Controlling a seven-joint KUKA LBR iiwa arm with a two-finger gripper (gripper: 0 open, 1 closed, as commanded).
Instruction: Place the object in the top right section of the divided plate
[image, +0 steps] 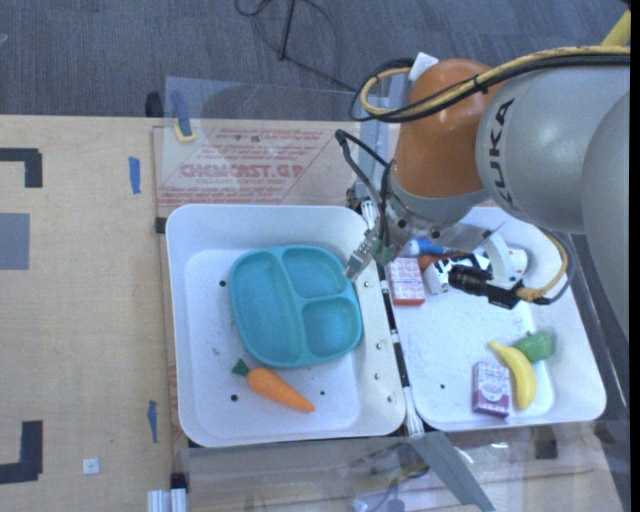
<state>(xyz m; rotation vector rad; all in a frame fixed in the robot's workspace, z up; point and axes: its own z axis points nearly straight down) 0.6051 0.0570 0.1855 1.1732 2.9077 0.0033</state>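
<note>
wooden bench, two white bins

Teal divided plate, three sections, flat in the left white bin, turned slightly askew, all sections bare. Which object is meant cannot be told; orange carrot with green top lying on the bin floor just below the plate's lower edge, pointing lower right.

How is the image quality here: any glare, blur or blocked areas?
Camera view: even lighting, soft shadows; mild glare on the arm's grey shell; the gripper looks slightly soft; divided plate and carrot are sharp; the arm hides part of the right bin.
</note>
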